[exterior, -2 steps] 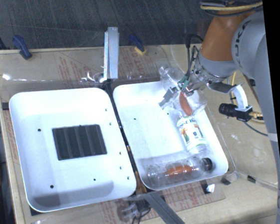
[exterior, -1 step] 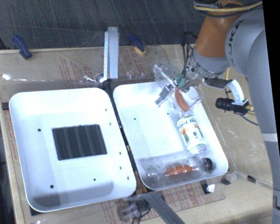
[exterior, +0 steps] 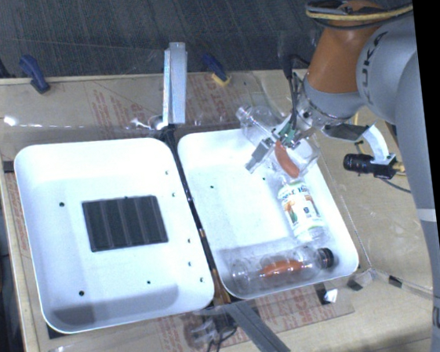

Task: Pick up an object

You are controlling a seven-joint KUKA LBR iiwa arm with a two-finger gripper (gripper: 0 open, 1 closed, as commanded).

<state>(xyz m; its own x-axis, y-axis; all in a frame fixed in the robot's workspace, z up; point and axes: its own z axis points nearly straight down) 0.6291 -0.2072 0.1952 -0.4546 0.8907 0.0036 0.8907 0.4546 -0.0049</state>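
My gripper (exterior: 278, 146) hangs over the far right part of the right bin (exterior: 224, 210). Just under it shows a small orange-red piece (exterior: 285, 161), and I cannot tell whether it is gripped or is the top end of the bottle below. That clear bottle with a white label (exterior: 300, 209) lies along the bin's right wall, running from the gripper toward the front. A second clear bottle (exterior: 282, 266), with something orange inside and a dark cap, lies along the front wall.
The left bin (exterior: 49, 198) holds a flat black ridged rectangle (exterior: 125, 221) near its middle. A grey metal bar (exterior: 174, 83) stands up behind the gap between the bins. Clamps sit along the bench's far edge.
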